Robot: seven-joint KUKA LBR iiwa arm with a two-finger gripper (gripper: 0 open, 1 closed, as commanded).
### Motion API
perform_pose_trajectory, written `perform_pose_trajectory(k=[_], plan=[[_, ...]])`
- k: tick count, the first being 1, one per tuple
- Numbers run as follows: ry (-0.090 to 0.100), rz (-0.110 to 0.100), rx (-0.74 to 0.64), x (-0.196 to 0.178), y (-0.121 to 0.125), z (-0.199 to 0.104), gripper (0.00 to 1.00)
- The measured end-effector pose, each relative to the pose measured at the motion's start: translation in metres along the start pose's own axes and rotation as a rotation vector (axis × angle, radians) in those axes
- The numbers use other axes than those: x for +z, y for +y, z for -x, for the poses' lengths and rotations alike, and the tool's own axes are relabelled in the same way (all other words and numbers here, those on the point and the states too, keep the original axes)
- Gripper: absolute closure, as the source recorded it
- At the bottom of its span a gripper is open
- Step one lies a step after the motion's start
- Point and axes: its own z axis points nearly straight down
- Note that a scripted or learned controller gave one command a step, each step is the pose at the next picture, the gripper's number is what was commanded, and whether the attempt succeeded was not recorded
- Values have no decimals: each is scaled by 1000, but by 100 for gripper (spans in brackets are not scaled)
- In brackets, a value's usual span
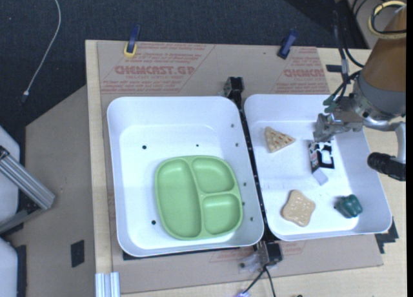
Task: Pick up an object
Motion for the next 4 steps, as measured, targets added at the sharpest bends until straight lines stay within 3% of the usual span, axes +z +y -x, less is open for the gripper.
perform_pose_trajectory(k=[2, 3, 4], plan=[[0, -1, 0, 13, -29, -91, 100], [0, 1, -2, 15, -28, -147, 100], [0, -2, -2, 18, -49, -205, 100]])
